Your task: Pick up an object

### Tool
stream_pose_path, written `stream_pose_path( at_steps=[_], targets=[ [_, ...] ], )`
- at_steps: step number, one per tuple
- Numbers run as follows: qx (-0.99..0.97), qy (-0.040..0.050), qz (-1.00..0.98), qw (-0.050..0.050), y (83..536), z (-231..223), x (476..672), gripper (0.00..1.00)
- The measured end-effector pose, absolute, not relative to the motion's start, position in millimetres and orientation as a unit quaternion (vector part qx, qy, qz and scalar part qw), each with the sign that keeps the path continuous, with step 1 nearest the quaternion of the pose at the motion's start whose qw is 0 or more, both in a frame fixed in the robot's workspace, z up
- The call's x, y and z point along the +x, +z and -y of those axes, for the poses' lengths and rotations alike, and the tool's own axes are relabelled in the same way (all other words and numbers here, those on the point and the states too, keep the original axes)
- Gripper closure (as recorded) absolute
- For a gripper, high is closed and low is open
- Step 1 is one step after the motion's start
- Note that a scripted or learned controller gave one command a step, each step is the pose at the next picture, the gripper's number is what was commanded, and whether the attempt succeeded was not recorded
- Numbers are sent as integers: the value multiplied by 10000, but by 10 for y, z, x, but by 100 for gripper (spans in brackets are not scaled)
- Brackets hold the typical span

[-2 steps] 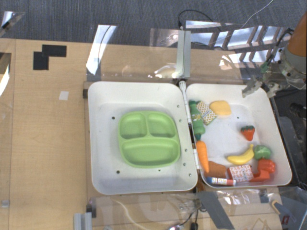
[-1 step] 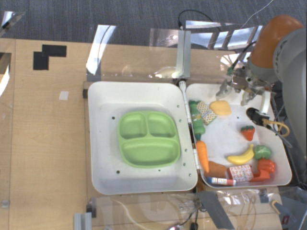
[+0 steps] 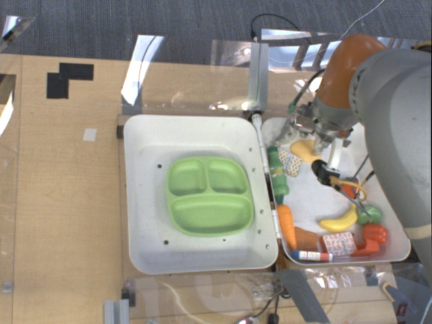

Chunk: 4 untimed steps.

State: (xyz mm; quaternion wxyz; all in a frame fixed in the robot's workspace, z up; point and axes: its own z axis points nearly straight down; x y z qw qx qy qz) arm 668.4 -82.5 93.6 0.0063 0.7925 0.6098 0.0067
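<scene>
The end effector (image 3: 316, 135) is down in the right bin (image 3: 398, 252), at its far end, directly above a yellow object (image 3: 305, 150); whether it is released or clenched on anything cannot be told from here. The nearer part of that bin holds a banana (image 3: 339, 220), a carrot (image 3: 287, 225) and a red pepper (image 3: 374, 235). The left bin (image 3: 138, 201) on the worktop (image 3: 61, 194) carries a green divided tray (image 3: 209, 196).
</scene>
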Motion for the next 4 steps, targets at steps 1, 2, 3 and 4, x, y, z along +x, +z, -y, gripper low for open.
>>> stream_pose_path(
  at_steps=[1,2,3,4],
  targets=[
    [8004,33,-5995,23,1879,651,6706,0],
    [7698,75,-6382,69,1033,828,6542,0],
    [7737,147,-6332,120,1008,911,6359,0],
    [7480,146,-6634,152,1012,860,6141,0]
  ],
)
